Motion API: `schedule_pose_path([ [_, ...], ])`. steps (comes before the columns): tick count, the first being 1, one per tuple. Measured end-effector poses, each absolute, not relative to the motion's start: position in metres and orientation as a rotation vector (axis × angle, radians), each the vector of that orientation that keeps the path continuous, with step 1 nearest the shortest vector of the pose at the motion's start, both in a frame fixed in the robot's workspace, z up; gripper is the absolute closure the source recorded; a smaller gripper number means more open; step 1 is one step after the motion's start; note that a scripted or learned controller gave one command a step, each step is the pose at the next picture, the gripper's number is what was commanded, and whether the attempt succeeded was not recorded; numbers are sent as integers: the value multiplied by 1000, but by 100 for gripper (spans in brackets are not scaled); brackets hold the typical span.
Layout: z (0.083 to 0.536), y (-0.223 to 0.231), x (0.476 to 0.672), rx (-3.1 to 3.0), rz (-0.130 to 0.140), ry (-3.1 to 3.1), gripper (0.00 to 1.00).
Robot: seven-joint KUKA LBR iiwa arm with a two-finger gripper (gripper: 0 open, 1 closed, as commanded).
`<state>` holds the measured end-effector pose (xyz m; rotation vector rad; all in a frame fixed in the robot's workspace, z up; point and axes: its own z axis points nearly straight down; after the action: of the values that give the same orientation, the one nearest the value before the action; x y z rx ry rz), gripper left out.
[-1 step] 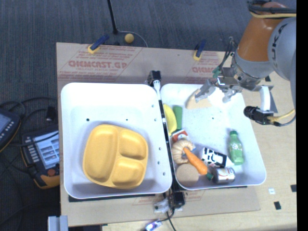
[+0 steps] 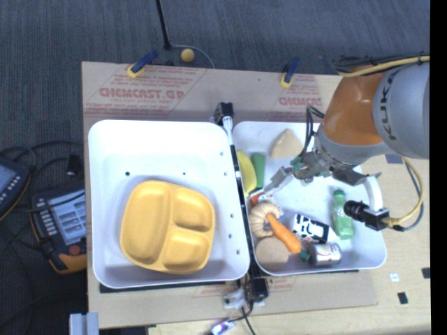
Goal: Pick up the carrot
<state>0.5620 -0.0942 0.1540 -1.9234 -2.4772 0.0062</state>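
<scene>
The hand (image 2: 267,185) is seen low in the right bin (image 2: 363,260), fingers slightly parted, nothing gripped. Just below it the carrot (image 2: 284,234) is laid across a braided bun (image 2: 264,217). A banana (image 2: 246,172), green bottle (image 2: 341,213) and can (image 2: 323,255) are crowded nearby. A yellow tray (image 2: 167,225) is held in the left bin (image 2: 112,145).

Grey carpet floor (image 2: 279,19) — brown board bench (image 2: 160,89) on it.

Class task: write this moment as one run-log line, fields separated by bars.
phase: approach | gripper: above right bin | carrot: lying in right bin, ungrasped | left bin: yellow tray
</scene>
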Motion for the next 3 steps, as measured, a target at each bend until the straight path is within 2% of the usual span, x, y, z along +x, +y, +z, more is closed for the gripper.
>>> schedule_pose_path([
  [1, 93, -127, 488, -1998, -6, -2436, 0],
  [2, 92, -126, 488, -1983, -6, -2456, 0],
  [3, 95, -110, 496, -1488, -2, -2831, 0],
])
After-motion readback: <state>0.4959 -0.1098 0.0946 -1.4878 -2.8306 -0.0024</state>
